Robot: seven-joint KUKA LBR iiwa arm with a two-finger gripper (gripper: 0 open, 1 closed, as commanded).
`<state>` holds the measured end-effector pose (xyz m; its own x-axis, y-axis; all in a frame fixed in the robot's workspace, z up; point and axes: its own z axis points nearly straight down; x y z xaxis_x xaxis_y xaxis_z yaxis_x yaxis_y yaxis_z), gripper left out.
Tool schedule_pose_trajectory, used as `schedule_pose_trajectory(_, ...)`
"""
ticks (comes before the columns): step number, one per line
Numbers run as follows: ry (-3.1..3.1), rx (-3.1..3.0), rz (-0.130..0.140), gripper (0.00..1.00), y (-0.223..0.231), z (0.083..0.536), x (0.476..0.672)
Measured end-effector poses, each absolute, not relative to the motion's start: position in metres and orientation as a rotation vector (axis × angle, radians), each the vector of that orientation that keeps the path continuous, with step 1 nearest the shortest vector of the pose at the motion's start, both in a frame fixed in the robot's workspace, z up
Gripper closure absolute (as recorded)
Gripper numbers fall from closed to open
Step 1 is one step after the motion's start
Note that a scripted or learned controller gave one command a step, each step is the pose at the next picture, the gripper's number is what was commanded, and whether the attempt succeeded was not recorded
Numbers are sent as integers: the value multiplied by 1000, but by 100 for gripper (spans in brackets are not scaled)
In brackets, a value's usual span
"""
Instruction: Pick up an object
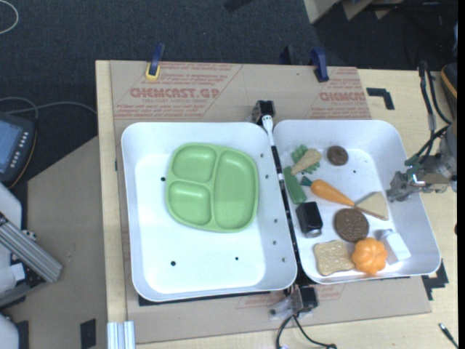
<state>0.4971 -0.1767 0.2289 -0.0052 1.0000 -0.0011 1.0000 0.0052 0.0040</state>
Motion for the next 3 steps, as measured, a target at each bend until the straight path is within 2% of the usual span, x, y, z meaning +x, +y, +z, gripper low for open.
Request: schedule_pose_trajectory(3, 2230, 2216, 2, 100, -17, 205, 530)
